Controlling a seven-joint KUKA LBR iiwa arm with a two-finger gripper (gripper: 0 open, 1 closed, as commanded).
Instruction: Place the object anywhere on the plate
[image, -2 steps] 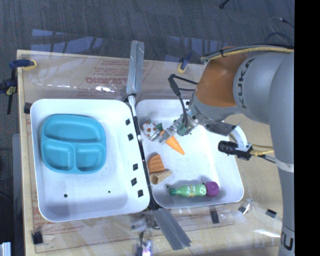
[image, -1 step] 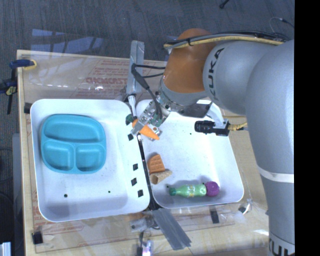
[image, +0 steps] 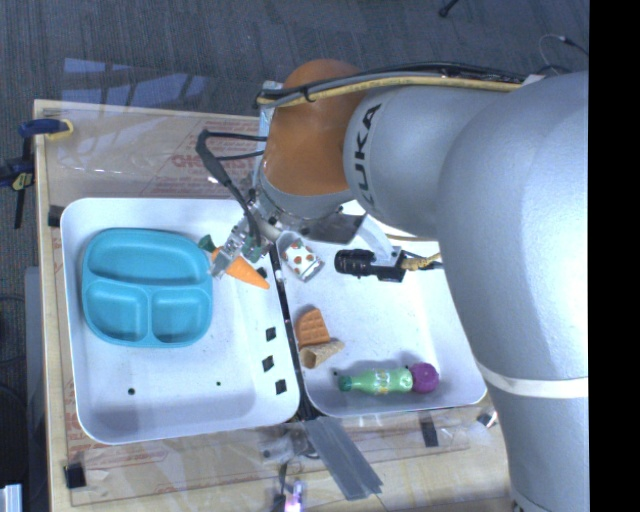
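The toy carrot (image: 250, 273) is sitting between the fingers of the gripper (image: 240, 248), which are closing on its upper part. Its green leaves are pointing toward the plate (image: 110, 300) and its orange tip toward the wall between the two bins. It is hanging over the floor of the left bin (image: 150, 400), just beside the plate's right edge and not over the plate. I cannot tell whether it is touching the bin floor.

I am judging that the main risk is a release too early: the carrot would then be falling beside the plate, or landing on its raised rim and rolling off. The cone shape is tapering and looking smooth like plastic, so it may be slipping or turning in the fingers while the arm is travelling. The hold is also sitting away from the carrot's middle, which is making a tilt more likely.

The plate is looking like smooth blue plastic, with rounded corners and three shallow compartments divided by low ridges. A round carrot may be rocking on such a ridge.

In the right bin (image: 440, 330) a ribbed brown waffle cone (image: 313, 326), a glossy green bottle (image: 378, 380) and a small white block (image: 301, 261) with red spots are lying well apart from the plate.
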